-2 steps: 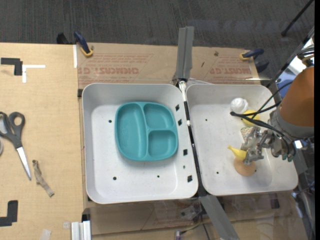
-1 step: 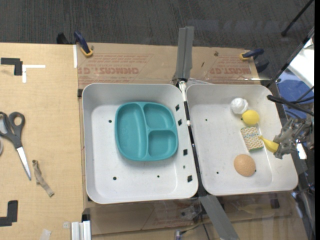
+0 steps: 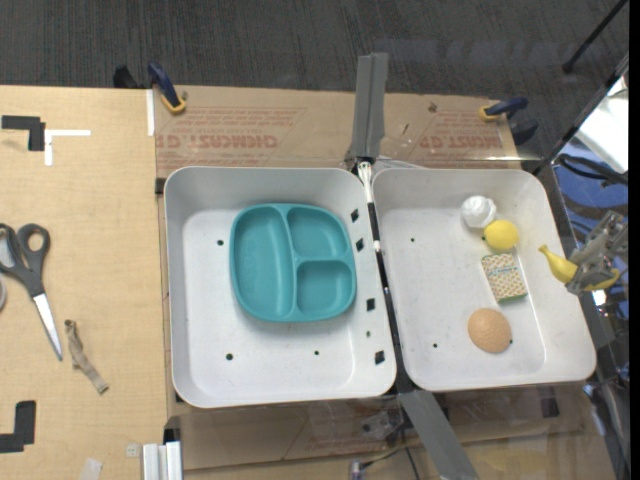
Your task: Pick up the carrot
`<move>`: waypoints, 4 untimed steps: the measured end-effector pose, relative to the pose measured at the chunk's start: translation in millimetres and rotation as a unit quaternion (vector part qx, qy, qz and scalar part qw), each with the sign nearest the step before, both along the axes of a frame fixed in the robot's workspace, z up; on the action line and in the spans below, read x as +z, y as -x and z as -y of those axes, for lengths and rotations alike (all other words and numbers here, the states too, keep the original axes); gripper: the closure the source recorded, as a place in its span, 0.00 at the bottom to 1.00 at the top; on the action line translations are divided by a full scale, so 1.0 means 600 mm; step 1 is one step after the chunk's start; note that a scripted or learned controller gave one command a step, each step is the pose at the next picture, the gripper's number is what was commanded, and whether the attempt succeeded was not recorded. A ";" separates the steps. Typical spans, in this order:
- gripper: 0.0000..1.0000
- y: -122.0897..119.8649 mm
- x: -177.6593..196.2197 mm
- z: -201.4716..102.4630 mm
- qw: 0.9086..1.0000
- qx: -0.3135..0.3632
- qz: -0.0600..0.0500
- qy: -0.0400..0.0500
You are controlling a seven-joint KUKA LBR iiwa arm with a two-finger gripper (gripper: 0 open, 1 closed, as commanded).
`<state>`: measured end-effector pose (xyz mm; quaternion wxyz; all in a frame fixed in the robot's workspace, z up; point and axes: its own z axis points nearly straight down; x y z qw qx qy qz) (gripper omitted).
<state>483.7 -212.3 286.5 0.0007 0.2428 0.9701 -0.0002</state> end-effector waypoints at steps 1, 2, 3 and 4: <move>1.00 -0.108 0.059 -0.016 0.995 0.098 0.001 0.000; 1.00 -0.004 -0.047 -0.026 0.997 0.081 -0.001 -0.001; 1.00 0.003 -0.012 0.016 0.999 0.053 0.000 0.000; 1.00 0.008 0.044 0.016 0.993 0.122 0.001 0.000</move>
